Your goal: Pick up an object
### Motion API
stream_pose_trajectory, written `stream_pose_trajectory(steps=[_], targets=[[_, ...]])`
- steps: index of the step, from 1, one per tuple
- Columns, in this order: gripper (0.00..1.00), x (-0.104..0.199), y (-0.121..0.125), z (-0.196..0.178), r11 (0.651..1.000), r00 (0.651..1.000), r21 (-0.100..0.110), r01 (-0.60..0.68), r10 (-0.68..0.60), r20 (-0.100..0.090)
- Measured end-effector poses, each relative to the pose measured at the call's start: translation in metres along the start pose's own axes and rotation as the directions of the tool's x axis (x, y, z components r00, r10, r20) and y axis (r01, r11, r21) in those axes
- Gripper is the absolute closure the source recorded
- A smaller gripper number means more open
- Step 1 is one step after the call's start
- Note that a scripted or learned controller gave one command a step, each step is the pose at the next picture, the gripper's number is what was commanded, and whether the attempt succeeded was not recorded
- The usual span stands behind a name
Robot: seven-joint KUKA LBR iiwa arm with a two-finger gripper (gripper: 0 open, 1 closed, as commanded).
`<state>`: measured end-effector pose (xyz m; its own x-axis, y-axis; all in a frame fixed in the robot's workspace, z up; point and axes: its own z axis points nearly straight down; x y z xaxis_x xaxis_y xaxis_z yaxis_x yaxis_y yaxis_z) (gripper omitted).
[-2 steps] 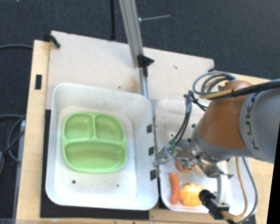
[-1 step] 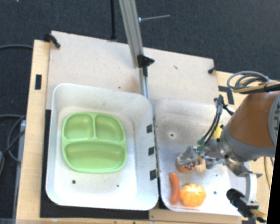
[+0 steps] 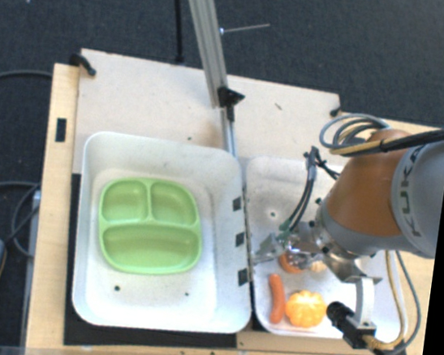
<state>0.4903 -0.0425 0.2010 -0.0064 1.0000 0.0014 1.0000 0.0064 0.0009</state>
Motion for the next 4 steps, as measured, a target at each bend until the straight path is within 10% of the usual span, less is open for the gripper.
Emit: stream_pose_trajectory(steps=[1, 2, 3, 4], targets=[[0.00, -0.051, 0.026, -0.002, 1.000, 1.000, -0.002, -0.010, 0.010, 0.005], [0.00, 0.030, 0.016, 0.000, 1.000, 1.000, -0.001, 0.002, -0.002, -0.001], [0.00, 0.000, 0.001, -0.010, 1.000, 1.000, 0.000, -0.008, 0.008, 0.002], [1.00, 0.000, 0.003, -0.020, 1.000, 1.000, -0.003, -0.005, 0.005, 0.002]])
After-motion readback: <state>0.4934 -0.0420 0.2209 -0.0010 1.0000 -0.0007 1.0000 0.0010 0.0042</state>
